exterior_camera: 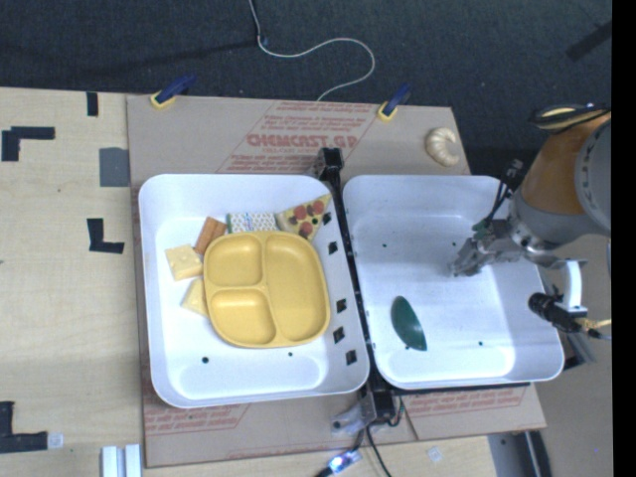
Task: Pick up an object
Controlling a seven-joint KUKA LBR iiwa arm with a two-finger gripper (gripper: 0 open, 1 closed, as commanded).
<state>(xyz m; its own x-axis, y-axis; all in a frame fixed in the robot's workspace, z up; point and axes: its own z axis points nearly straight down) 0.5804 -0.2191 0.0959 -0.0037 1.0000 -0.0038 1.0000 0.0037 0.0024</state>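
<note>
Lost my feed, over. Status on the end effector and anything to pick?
End effector low in right bin, grip unreadable. Green object lies apart, toward the near wall, untouched. Nothing between them.

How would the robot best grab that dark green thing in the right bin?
Likely from straight above, fingers closing across the narrow width of the dark green oval object. It lies flat and slanted on the right bin floor, clear of the walls, so the gripper should turn to match.

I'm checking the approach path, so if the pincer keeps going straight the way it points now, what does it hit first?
Most likely the bare white floor of the right bin. The pincer points down and toward the bin's middle. The dark green object lies off that line, nearer the front. Depth is hard to judge from above.
</note>
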